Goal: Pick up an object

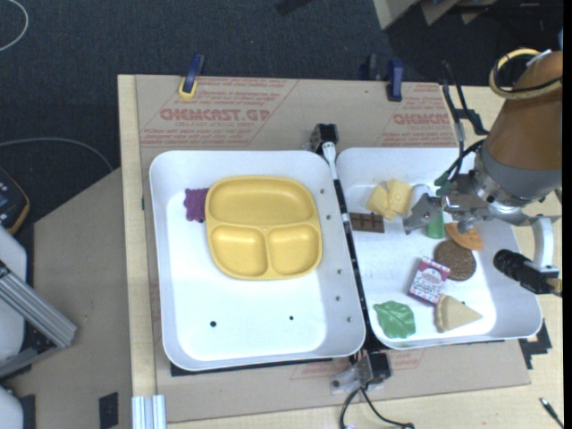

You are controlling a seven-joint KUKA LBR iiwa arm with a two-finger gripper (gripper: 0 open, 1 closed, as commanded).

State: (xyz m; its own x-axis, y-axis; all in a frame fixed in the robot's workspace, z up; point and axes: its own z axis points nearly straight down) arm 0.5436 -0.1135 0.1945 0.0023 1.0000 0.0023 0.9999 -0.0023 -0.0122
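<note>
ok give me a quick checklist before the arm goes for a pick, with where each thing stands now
1. Gripper over the right bin: ok, it sits above the bin's upper middle.
2. Something within reach below it: ok, a green piece lies right under it, with the yellow food beside it.
3. Fingers open for the pick: cannot tell.
4. Gripper not already holding anything: cannot tell.
5. Other picks available: ok, pink packet, green leaf, brown cookie and the wedge lie apart.
6. Left bin: ok, the yellow tray stays out of the way.
</note>
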